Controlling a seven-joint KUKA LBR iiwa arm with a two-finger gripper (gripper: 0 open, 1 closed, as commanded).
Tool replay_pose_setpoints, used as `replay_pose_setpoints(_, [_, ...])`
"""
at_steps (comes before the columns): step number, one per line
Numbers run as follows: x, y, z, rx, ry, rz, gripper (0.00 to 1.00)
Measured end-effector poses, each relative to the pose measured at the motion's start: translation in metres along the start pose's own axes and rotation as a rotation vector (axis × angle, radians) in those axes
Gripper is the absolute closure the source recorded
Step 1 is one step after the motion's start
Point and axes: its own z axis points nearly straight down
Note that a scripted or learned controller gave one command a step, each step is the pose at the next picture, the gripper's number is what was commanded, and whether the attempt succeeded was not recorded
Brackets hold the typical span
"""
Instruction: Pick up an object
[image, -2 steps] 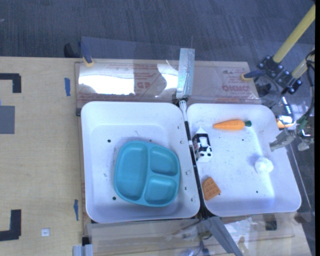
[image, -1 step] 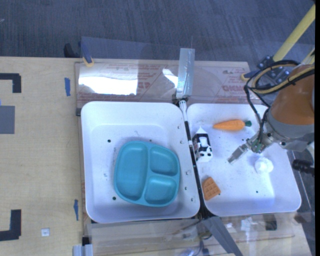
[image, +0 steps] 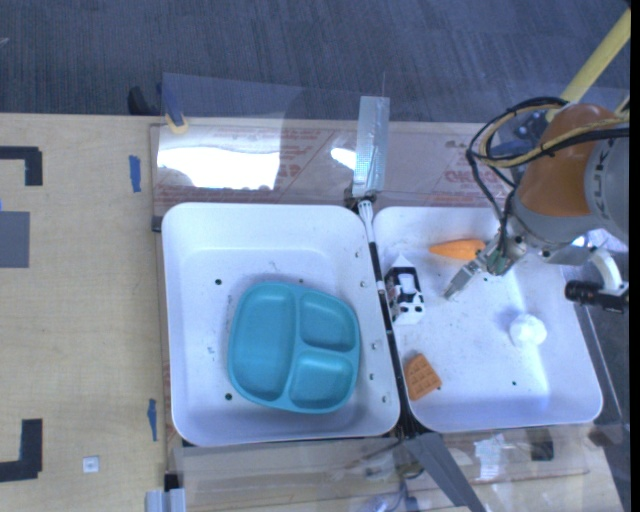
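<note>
**Now over the right bin, jaws near the carrot**

Currently I see the arm reaching in from the right, with its gripper low over the right bin. The jaws sit just beside the left end of an orange carrot-shaped piece that lies near the bin's far wall. From this angle I cannot tell whether the jaws are spread or pressed together, and I see nothing between them.

Other things lie in the same bin: a small black-and-white object against the left wall, an orange waffle-textured piece nearer the front left, and a small white lump toward the right, well apart from the gripper.

On the table, the left bin holds a teal divided plate with three compartments, lying flat around the bin's middle. A clear plastic sheet lies behind both bins.
</note>
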Motion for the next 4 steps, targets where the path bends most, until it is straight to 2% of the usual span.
replay_pose_setpoints(1, [-0.014,0.017,0.002,0.045,0.035,0.029,0.00])
replay_pose_setpoints(2, [-0.020,0.020,-0.013,0.023,0.006,0.027,1.00])
replay_pose_setpoints(3, [0.056,0.040,-0.110,-0.017,-0.012,-0.185,1.00])
replay_pose_setpoints(4, [0.113,0.055,-0.099,-0.011,-0.002,0.201,1.00])
